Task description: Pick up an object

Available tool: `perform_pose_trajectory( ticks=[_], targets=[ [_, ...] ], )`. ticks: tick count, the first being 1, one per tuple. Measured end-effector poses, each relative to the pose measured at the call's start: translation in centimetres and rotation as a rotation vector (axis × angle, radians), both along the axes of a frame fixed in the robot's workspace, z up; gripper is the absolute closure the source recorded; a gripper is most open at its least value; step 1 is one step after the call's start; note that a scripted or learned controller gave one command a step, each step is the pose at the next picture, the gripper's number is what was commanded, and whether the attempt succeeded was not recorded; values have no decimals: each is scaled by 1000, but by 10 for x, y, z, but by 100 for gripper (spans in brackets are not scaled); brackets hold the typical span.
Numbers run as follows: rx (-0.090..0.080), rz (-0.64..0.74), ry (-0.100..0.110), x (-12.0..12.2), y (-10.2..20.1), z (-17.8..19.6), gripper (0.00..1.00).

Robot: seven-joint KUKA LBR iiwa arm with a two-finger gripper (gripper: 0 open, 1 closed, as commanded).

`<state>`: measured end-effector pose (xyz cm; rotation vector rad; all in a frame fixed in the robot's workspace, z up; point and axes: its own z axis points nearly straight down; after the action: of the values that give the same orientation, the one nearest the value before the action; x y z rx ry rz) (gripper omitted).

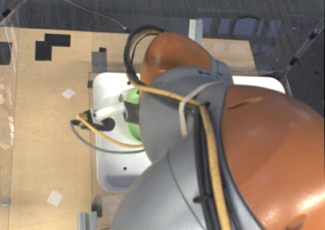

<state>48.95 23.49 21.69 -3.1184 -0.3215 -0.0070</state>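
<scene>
A bright green object (pixel 133 128) lies in the left white bin (pixel 109 170), mostly hidden behind the arm. The big grey and orange arm covers the middle and right of the view and reaches down over that bin. The gripper's wrist end, with a white fitting and black cable plug (pixel 105 117), sits just left of the green object. The arm's body hides the gripper's tips.
A yellow and grey cable loop (pixel 91 130) hangs past the left bin's left rim. The right bin (pixel 264 80) shows as a strip of rim behind the arm. Wooden bench top (pixel 45 137) with black and white markers lies to the left.
</scene>
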Motion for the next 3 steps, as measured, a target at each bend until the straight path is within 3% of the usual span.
perform_pose_trajectory(
  ticks=[1, 2, 3],
  targets=[
    [-8, 497, 1, -2, -2, 36, 100],
    [-7, 45, 4, -3, -6, -6, 100],
    [-6, 361, -1, -2, 0, 84, 100]
  ],
)
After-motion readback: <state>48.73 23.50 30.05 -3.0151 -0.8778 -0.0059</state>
